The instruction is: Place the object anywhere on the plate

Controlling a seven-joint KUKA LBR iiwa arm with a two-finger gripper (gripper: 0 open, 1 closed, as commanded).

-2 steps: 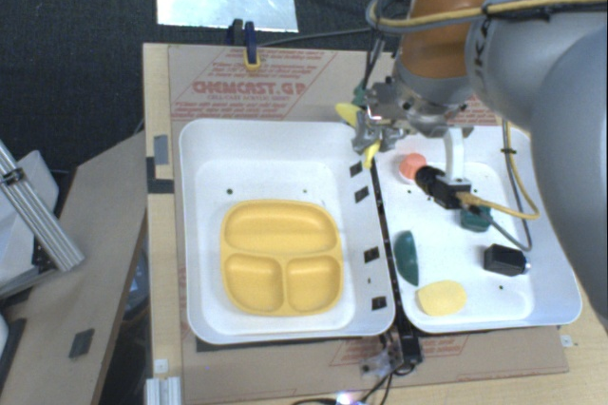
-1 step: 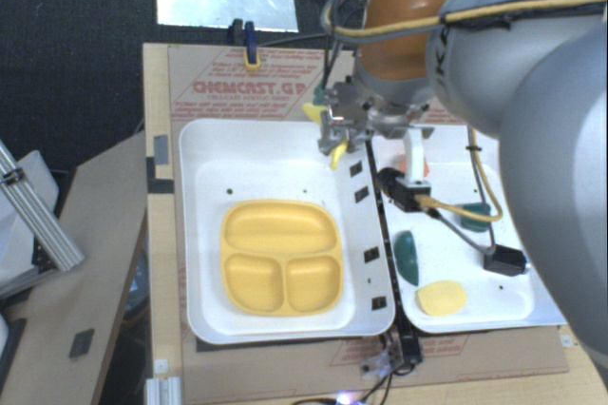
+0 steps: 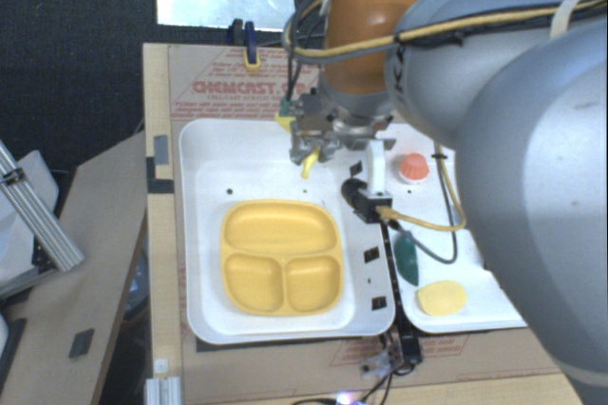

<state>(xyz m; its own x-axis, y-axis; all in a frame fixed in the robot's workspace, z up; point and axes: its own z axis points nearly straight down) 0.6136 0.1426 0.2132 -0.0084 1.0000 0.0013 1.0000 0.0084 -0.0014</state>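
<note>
From the one camera above the bench, we are looking at the claw (image 3: 309, 158) hanging over the far part of the left bin (image 3: 204, 318), and a small yellow object (image 3: 308, 168) is poking out just under it, seemingly pinched between the fingers, so we are judging the claw clenched on it, though the grip is too small to read for certain. The plate (image 3: 281, 256), yellow with three compartments, is lying just below and toward the camera from the claw, and the object is hovering beyond its far rim, not yet over it. To do this step well, we are thinking the claw should be carrying the object toward the camera until it sits squarely over the big far compartment, lowering close, and only then letting go, since a high drop may bounce it off. Right of the claw, in the other bin (image 3: 475, 322), an orange-red piece (image 3: 413, 168), a green piece (image 3: 407, 260) and a pale yellow disc (image 3: 442, 298) are lying. The arm's bulk is hiding much of that bin, and the object's shape is mostly covered by the fingers.
</note>
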